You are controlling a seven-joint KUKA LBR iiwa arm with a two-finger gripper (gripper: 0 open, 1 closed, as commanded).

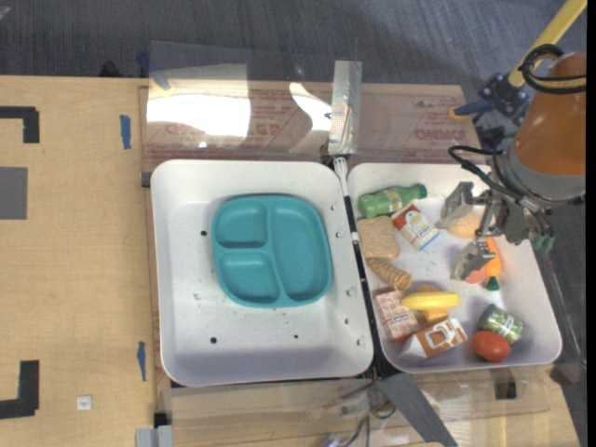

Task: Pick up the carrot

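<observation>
Camera view: tool (477, 252) over carrot (488, 264), can (501, 324) near.

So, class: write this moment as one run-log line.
task: pick up carrot | gripper: down in right bin, at carrot | grasp: cannot tell | left bin: teal tray

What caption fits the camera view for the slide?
Gripper reaching down at the carrot in the right bin; teal tray in the left bin.

Right bin (549, 319) is looking crowded: bottle (391, 197), bread (379, 238), banana (429, 301), cartons (416, 226), can (502, 325) and tomato (491, 345) are sitting close together, leaving narrow gaps. Left bin (177, 277) is holding just a teal tray (272, 250), with open floor lying around it.
</observation>
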